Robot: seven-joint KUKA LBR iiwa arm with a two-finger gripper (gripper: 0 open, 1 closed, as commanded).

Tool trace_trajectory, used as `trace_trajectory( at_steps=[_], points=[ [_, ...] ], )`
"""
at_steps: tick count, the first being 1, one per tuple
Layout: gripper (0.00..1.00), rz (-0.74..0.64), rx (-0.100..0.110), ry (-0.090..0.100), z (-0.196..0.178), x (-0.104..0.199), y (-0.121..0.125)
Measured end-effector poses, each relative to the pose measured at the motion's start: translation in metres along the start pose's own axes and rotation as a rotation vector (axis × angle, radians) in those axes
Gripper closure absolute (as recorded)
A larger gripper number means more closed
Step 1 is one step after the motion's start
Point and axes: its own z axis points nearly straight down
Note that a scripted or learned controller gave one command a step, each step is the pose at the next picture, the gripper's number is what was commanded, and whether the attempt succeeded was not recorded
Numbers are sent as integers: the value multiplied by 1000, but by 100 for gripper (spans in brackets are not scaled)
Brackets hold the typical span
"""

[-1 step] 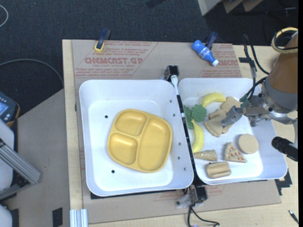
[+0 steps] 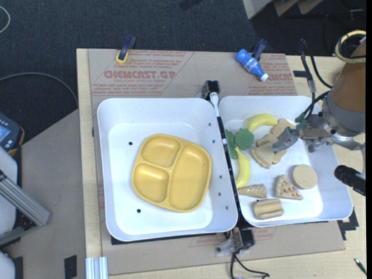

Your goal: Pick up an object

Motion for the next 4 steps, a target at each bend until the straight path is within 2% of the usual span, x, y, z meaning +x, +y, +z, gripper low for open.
trace_trajectory(
  at_steps=[1,2,3,4],
  points=[
    [0,0,9,2,64,1,-3],
    [0,0,9,3,126,-1,0],
    [0,0,5,2,138,0,0],
    [100,1,1,1,126,-1,0]
  ],
)
